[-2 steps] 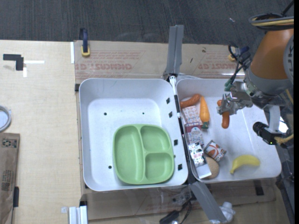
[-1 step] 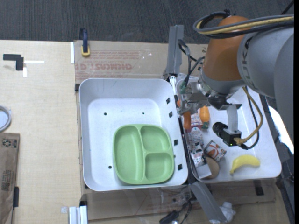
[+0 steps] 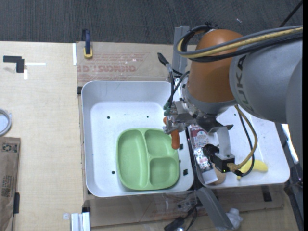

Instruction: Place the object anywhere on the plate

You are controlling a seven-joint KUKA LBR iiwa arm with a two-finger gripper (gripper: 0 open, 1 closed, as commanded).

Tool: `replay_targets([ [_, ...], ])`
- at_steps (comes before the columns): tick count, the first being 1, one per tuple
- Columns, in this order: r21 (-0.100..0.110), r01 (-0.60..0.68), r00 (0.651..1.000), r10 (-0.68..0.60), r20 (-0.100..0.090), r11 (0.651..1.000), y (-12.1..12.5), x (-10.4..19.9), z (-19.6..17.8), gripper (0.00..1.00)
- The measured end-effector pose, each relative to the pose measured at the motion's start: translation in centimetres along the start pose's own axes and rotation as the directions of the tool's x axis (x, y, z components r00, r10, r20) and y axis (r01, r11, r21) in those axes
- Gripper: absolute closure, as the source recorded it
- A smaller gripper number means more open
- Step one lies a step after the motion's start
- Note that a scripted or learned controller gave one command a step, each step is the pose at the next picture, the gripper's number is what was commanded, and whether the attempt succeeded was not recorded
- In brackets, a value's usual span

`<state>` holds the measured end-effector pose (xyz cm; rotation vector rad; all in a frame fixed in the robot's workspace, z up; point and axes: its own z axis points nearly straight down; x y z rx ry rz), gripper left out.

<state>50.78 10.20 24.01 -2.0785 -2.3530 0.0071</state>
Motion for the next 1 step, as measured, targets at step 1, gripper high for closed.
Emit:
replay_targets([
  [1, 0.000, -0.001, 1.000, 0.001, 0.000, 1.000, 0.00, -0.03, 0.00, 0.00],
])
